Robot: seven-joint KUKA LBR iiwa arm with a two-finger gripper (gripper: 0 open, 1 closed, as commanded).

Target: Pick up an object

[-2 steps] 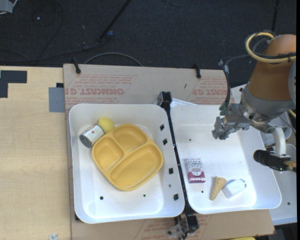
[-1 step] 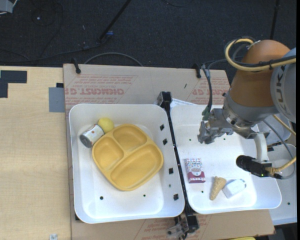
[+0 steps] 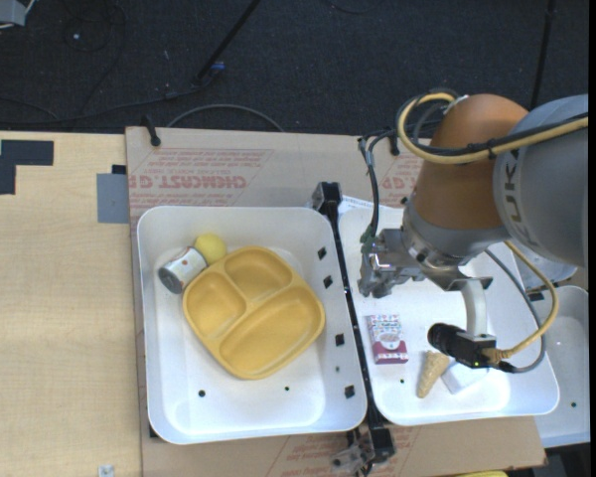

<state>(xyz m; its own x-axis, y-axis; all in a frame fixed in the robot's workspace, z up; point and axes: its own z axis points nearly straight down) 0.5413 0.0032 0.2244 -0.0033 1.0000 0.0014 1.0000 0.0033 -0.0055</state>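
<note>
Can't tell how the gripper (image 3: 377,278) fingers are set from here, but nothing's visibly in them, and just below sit a small red-and-white packet (image 3: 385,338) and a toy ice-cream cone (image 3: 432,372).

A KUKA iiwa robot arm (image 3: 536,182) in smooth grey casing, seen from above, with black lettering partly visible on its rounded shell. A glossy, dome-shaped orange band (image 3: 467,167) sits above the wrist. Yellow and black cables (image 3: 425,117) loop over the orange section, and a further yellow cable (image 3: 536,331) trails along the arm's lower side to a small black connector (image 3: 467,346). Below the band, the wrist assembly is metallic grey (image 3: 397,261), with dark fittings.
</note>
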